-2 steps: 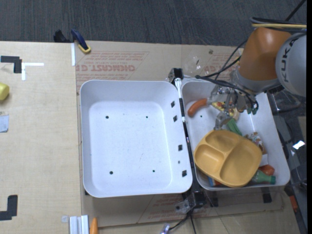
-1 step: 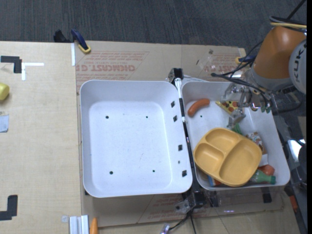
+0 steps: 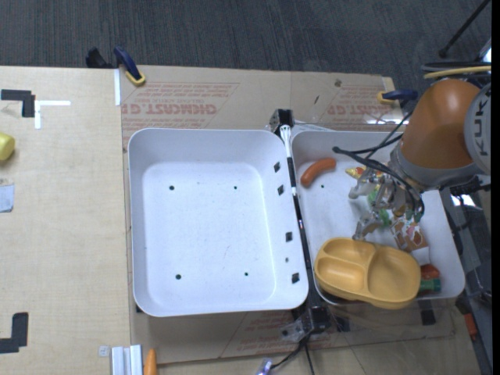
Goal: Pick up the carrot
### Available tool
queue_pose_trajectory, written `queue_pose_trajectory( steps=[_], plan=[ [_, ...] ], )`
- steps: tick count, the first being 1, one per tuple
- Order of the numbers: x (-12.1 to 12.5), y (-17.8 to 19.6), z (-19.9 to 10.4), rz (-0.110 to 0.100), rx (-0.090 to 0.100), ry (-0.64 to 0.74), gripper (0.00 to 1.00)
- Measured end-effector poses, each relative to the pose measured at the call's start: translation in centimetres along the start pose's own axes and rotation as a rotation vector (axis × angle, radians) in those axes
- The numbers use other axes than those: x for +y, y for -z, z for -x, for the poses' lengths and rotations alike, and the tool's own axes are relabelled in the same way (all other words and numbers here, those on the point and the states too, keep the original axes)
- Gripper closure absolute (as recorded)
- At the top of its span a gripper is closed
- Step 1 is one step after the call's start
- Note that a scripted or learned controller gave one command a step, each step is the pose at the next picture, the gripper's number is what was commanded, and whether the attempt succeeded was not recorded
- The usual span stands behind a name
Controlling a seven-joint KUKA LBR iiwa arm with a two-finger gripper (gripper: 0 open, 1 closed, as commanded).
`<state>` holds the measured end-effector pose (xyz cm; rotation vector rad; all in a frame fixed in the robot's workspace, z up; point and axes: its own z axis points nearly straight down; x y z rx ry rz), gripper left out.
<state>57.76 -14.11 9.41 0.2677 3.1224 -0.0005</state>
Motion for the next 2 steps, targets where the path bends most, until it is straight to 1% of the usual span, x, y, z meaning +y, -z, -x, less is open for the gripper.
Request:
queue_pose_trajectory(
  steps=[1, 2],
  plan=[
    [1.9, 3.6, 5.3, -0.001, 0.002, -0.203, 0.00],
    [5.5, -0.1, 2.9, -0.001, 0.004, -0.333, 0.00]
  ],
)
